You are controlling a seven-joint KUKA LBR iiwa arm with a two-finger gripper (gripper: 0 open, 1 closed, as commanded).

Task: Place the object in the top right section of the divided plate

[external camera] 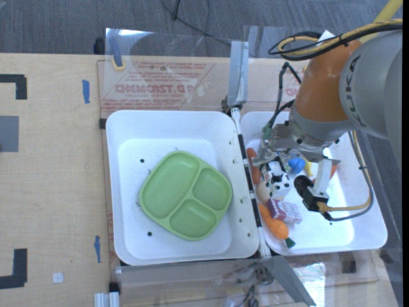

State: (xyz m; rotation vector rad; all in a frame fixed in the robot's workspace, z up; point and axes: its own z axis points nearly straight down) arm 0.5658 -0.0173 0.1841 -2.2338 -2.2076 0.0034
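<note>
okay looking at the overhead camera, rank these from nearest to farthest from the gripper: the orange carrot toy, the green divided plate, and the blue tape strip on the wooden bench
From the gripper, over the right white bin:
1. Orange carrot-shaped toy, in the same bin, just toward the view's bottom.
2. Light green three-section divided plate, in the left white bin.
3. Blue tape strip, on the wooden bench, far left.

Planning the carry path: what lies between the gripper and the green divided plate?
In the camera view, the two bins' adjoining white walls lie between the gripper and the green divided plate, then bare bin floor.
</note>
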